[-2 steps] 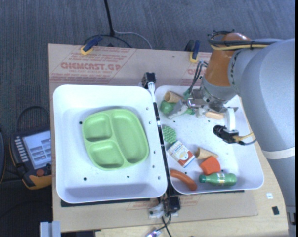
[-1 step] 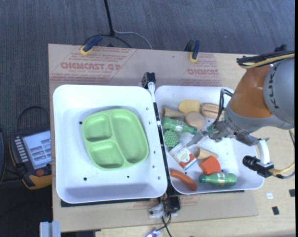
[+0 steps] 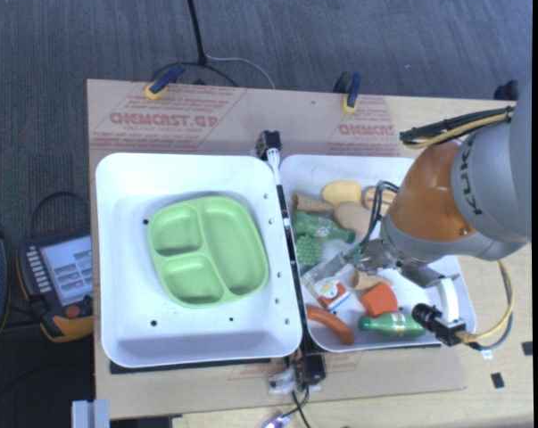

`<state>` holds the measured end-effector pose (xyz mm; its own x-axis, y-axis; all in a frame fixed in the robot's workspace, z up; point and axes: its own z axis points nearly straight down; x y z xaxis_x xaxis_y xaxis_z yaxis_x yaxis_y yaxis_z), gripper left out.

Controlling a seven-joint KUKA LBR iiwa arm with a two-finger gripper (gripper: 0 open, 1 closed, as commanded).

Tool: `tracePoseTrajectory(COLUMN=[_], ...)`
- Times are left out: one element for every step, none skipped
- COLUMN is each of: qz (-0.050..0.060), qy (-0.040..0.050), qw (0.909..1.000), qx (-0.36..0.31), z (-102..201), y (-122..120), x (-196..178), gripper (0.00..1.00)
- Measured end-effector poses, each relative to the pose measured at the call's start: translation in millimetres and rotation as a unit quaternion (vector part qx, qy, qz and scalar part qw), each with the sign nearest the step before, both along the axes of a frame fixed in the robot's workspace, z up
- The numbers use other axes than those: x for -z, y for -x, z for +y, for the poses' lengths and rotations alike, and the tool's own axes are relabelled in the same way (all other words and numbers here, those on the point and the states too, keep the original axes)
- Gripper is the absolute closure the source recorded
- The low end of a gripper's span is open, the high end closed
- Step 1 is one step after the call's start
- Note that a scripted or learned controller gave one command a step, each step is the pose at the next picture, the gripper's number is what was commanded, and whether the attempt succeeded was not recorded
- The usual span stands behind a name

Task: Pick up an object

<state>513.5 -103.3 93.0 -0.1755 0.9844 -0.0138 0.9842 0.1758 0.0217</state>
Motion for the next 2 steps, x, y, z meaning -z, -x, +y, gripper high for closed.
tracePoseTrajectory(qz=[0.012, 0.009], qy=[-0.0035, -0.0032], qw=[0.9976, 0.9985], qx=[-0.069, -0.053], z=[-23, -24], y=[4, -76], x=[-59, 5], gripper=[0.00, 0.00])
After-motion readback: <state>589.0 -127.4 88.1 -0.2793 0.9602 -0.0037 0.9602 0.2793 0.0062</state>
